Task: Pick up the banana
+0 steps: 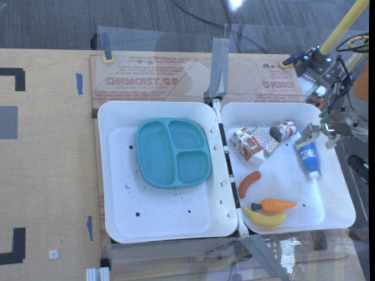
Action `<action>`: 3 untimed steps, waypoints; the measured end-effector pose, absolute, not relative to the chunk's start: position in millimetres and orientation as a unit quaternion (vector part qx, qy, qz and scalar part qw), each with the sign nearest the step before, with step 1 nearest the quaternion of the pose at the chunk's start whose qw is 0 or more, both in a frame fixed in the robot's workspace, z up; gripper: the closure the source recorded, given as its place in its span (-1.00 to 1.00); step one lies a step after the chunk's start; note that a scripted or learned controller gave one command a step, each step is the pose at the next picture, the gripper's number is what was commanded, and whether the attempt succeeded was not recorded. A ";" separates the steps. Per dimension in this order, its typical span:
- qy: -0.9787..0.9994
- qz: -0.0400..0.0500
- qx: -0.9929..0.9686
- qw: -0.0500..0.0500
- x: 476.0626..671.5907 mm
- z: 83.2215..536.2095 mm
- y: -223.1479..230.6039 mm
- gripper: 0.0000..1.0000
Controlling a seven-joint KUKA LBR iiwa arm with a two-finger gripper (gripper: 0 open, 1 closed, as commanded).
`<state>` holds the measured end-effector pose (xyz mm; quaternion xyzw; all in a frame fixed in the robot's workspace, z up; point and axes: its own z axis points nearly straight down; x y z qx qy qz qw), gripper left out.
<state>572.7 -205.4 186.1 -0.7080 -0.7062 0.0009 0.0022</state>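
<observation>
1. Two white bins are seen side by side: left bin (117, 215), right bin (334, 204).
2. The banana (266, 218) is found at the near edge of the right bin, towards its left corner. It is yellow, short and curved, lying flat with the ends turned up, dark at the left tip.
3. A carrot (276, 205), orange with a green stub, is laid across the top of the banana, touching it and partly covering it.
4. A red sausage (249, 183) is placed just up-left of the banana, apart from it.
5. A small carton (247, 143), a can (285, 130) and a blue-white tube (309, 160) are spread across the far half of the right bin.
6. A teal divided plate (173, 152) is held in the left bin.
7. The gripper (321, 134) is seen at the right bin's far right edge, beside the tube, well apart from the banana. Nothing is seen between its fingers; whether it is released or clenched cannot be told.
</observation>
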 end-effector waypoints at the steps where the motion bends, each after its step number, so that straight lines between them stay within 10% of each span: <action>1: -0.600 0.000 -0.800 0.008 592.6 93.8 -210.1 -1.00; 2: -0.601 0.002 -0.799 0.007 592.4 103.0 -212.4 1.00; 3: -0.626 0.001 -0.780 0.002 631.4 194.9 -153.9 1.00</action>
